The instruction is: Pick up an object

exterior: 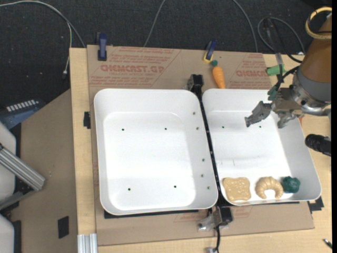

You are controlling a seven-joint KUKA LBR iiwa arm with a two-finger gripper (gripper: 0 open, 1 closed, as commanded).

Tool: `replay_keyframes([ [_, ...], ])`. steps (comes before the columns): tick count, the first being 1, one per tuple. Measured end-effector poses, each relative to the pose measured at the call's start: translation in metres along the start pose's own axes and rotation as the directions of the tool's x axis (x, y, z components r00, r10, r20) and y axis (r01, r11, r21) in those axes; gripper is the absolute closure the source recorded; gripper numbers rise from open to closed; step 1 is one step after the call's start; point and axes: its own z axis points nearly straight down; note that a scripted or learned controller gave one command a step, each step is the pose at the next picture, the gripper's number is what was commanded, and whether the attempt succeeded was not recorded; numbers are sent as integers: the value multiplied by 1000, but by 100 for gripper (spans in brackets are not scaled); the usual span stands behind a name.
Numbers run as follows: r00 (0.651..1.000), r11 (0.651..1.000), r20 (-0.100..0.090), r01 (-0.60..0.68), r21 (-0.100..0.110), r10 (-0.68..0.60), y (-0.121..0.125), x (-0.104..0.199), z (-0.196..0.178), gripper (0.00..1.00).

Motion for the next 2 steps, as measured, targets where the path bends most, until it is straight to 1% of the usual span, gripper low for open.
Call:
replay_keyframes([
  [1, 1000, 1000, 0, -3, 1, 3, -44, -33, 7, 0],
  [2, 1000, 1000, -1, -2, 6, 2, -27, -66, 85, 0],
])
